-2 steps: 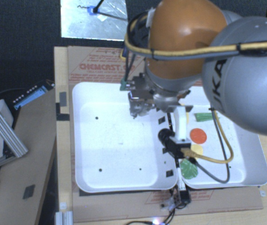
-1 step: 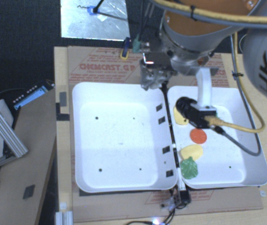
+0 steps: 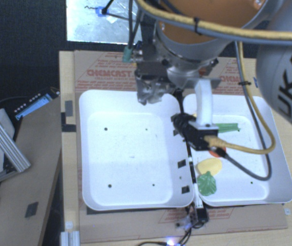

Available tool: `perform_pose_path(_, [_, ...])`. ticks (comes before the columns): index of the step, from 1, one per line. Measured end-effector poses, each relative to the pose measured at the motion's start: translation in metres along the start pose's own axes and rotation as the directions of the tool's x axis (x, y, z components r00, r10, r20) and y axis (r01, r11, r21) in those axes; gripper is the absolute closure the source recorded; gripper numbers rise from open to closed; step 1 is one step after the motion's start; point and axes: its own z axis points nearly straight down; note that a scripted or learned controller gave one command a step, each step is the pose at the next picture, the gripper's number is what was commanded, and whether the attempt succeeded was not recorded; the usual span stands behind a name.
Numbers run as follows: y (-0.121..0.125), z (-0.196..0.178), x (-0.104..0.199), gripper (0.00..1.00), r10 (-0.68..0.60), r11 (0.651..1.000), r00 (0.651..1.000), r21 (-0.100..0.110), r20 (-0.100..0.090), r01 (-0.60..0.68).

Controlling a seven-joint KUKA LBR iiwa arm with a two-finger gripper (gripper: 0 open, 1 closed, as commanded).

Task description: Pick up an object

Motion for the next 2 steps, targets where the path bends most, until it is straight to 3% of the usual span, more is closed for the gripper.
perform_pose_path(1, [0.0014,-0.0457,0.0056,1.00,0.003,1.000,1.000,-0.003,0.000,-0.003])
perform_pose_path(2, [0.0011,-0.0430,0.0056,1.00,0.002,1.000,1.000,0.002,0.002,-0.002])
